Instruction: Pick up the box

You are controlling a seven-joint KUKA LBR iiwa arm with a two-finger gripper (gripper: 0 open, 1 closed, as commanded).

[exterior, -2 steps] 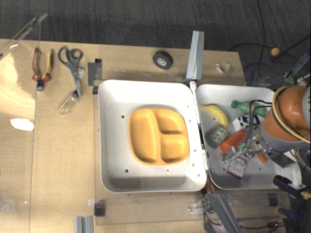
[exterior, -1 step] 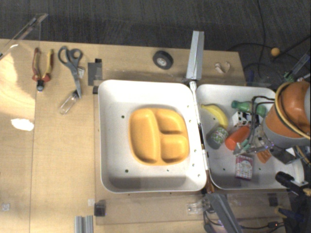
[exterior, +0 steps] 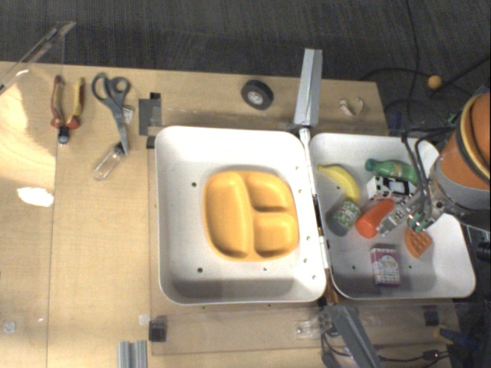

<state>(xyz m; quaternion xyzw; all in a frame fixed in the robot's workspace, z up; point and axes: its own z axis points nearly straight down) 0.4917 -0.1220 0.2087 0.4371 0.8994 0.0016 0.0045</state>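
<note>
The box point(exterior: 385, 266) is lying flat on the floor of the right bin point(exterior: 453, 286), just below and a little left of the hand point(exterior: 410, 219), apart from it (its face is pinkish with a darker border, the print too small to read). Nothing is sitting between the box and the bin's near wall.

The hand is hovering over the middle of the right bin, reaching in from the right under the arm point(exterior: 464, 167) with its orange band. Whether it is spread or pressed together I cannot tell, as the metal parts are blurring into the clutter beneath.

Just left of the hand a red-orange cylinder point(exterior: 374, 217) is lying tilted, seemingly touching it. Further left a grey can point(exterior: 344, 215) is sitting beside that cylinder. Up and left of the hand a banana point(exterior: 341, 181) is lying near the bin's left wall, and straight above the hand a green bottle point(exterior: 393, 169) is lying on its side. Just below the hand, right of the box, an orange piece point(exterior: 418, 243) is resting.

Well to the left, the left bin point(exterior: 180, 205) is holding a yellow tray point(exterior: 251, 213). Far left on the counter point(exterior: 77, 244), scissors point(exterior: 115, 110) and pliers point(exterior: 65, 106) are lying, with a tape roll point(exterior: 257, 93) above the left bin.
</note>
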